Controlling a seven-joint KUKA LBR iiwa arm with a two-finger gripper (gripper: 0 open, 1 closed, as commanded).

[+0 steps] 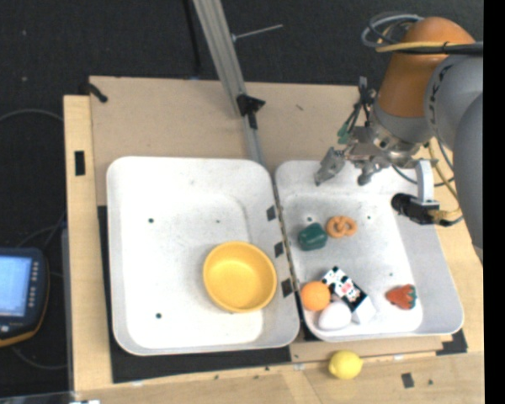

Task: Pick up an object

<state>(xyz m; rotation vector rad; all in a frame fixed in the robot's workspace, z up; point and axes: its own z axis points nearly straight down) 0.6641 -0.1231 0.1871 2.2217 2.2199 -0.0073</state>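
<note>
- Grey two-finger end effector (pixel 348 170) hangs over the far edge of the right white bin (pixel 421 251), fingers spread apart, nothing between them.
- Nearest candidates: dark green rounded toy (pixel 312 237) and orange pretzel-shaped toy (pixel 341 225), side by side, lying toward the near side of the end effector.
- Orange ball (pixel 315 295), black-and-white patterned block (pixel 344 285) and red strawberry-like toy (pixel 401 296) sit farther toward the near rim.
- Yellow plastic bowl (pixel 239 276) rests in the left white bin (pixel 151 200).
- Yellow lemon-like toy (pixel 345 364) lies on the surface (pixel 151 116), outside the bins.
- No legible writing.
</note>
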